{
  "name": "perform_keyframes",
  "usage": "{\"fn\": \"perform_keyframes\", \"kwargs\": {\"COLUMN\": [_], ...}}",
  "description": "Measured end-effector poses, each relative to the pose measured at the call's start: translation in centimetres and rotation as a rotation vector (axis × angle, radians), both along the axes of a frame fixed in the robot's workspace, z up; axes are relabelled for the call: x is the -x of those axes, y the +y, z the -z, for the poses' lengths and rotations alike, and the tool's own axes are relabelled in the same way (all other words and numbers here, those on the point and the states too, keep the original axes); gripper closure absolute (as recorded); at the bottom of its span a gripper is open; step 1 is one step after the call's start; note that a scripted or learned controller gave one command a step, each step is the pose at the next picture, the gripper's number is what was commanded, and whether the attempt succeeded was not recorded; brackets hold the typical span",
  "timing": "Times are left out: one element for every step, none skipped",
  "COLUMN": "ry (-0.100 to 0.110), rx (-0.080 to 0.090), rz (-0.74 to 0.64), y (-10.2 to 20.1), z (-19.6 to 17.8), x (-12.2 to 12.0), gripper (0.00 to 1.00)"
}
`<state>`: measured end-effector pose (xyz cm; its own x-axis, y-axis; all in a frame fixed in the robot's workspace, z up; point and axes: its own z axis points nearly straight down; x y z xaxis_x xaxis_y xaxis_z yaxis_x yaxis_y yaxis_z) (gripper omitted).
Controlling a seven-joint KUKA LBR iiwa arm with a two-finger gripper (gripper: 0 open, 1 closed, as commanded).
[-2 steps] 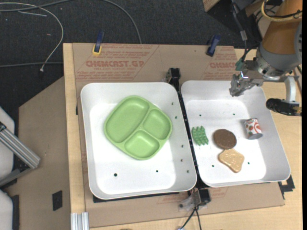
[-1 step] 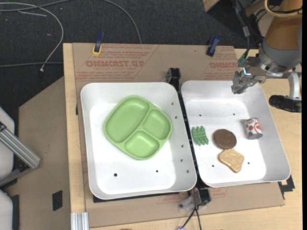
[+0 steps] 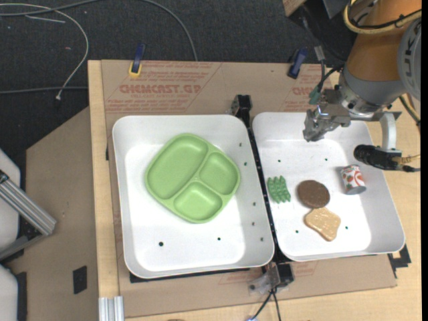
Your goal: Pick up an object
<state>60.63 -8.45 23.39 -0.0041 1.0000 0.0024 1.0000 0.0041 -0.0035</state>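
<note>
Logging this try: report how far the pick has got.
Done: nothing lifted. The cookie, toast piece, green item and small can lie in the right bin. In hand: the gripper hangs over that bin's far end. Left: descend, grasp, lift.

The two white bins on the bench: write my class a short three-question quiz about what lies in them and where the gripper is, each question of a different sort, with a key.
1. True or false: the green divided plate lies in the right bin.
2. Which thing lies nearest the divider between the bins? A) the red and white can B) the small green ridged piece C) the tan toast-shaped piece
3. Fill in: the gripper hangs over the ____ bin, near its far edge.

Key
1. False; it lies in the left bin.
2. B; the brown round piece lies further right.
3. Right.
</note>
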Motion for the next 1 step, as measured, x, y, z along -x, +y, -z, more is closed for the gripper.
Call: {"fn": "perform_keyframes", "kwargs": {"ry": [0.0], "rx": [0.0], "rz": [-0.001], "y": [4.28], "z": [0.54], "x": [1.24], "gripper": [1.0]}}
